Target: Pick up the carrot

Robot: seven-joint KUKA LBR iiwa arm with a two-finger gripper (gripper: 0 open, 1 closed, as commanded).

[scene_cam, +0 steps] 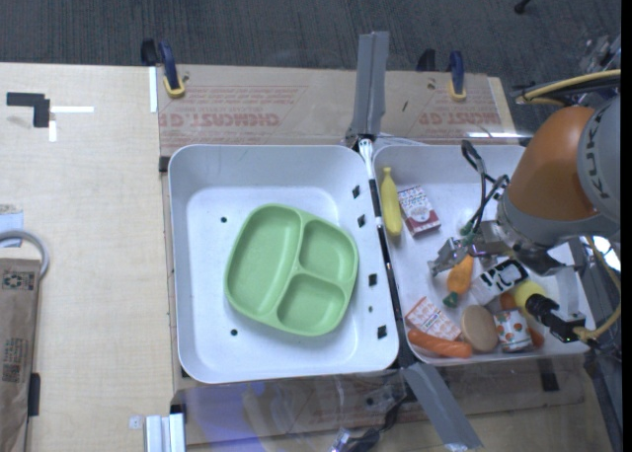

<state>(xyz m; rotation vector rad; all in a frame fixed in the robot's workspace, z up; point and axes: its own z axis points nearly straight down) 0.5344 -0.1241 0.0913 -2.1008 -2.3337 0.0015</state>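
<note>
The carrot [440, 345], long and orange-red, lies flat along the near wall of the right bin [553, 356]. My gripper [452, 261] hangs over the middle of that bin, well behind the carrot and apart from it. A small orange item [459, 278] sits right under the gripper's tip, touching or nearly touching it. I cannot make out whether that item is gripped. The grey arm with its orange band [553, 179] reaches in from the right.
The right bin also holds a banana [391, 201], a red-and-white carton [419, 210], a red-and-white packet [431, 317], a tan round item [481, 328], a can [513, 331] and a yellow bottle [530, 297]. The left bin [197, 243] holds a green divided plate [292, 269].
</note>
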